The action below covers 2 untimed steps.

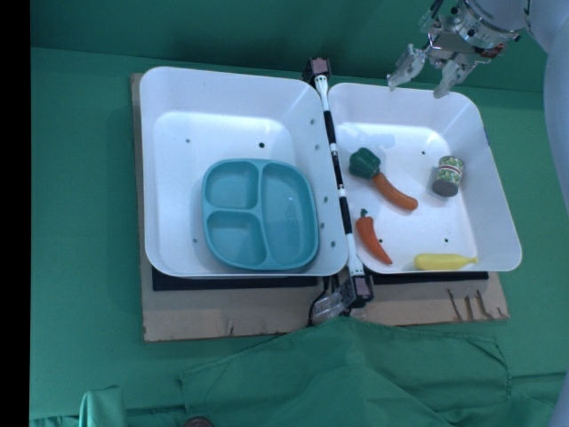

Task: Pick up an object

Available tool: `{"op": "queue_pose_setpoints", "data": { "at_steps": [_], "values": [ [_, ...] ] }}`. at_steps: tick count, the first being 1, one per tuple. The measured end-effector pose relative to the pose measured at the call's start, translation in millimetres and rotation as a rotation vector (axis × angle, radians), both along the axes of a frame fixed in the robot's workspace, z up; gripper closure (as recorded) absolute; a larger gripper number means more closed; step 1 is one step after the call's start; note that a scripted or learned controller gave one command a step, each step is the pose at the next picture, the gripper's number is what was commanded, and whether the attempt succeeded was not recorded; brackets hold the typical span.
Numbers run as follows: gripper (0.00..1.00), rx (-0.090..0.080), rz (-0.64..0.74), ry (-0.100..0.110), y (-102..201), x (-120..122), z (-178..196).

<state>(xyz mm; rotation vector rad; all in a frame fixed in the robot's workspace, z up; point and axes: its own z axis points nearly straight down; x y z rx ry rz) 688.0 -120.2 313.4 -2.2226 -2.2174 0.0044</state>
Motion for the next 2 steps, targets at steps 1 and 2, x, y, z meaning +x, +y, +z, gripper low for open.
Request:
{"op": "queue_pose_setpoints", "data": {
  "at_steps": [1,2],
  "values": [
    [0.0,-0.003,0.0,-0.005,17.9,11.3,-117.6],
    [0.0,-0.005,-0.001,-0.02,17.1,-51.7,-127.2]
  ]
}}
